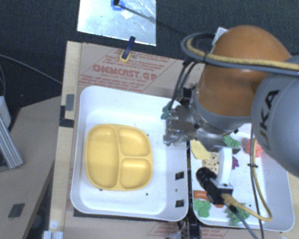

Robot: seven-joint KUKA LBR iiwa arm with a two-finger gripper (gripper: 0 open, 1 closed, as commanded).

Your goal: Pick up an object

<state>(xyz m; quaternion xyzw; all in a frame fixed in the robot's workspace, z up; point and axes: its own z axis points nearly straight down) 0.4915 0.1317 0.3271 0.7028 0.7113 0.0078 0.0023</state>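
yellow tray [118, 157], left of arm [240, 95]

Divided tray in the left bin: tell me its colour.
Plain yellow, seen clearly in the camera view: tray, bin.

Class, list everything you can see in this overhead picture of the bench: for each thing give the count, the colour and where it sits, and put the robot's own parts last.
Bins: 2, white, side by side on the bench; left bin, right bin.
Divided tray: 1, yellow, three compartments, lying in the left bin.
Small mixed objects: several, green, red, yellow and others, in the right bin, partly hidden by the arm; exact count unclear.
Board: 1, tan with red lettering, under the bins.
Shiny sheet: 1, silver, beyond the board at the top.
Arm: 1, grey with an orange band, over the right bin.
End effector: 1, dark metal, above the divide between the bins.
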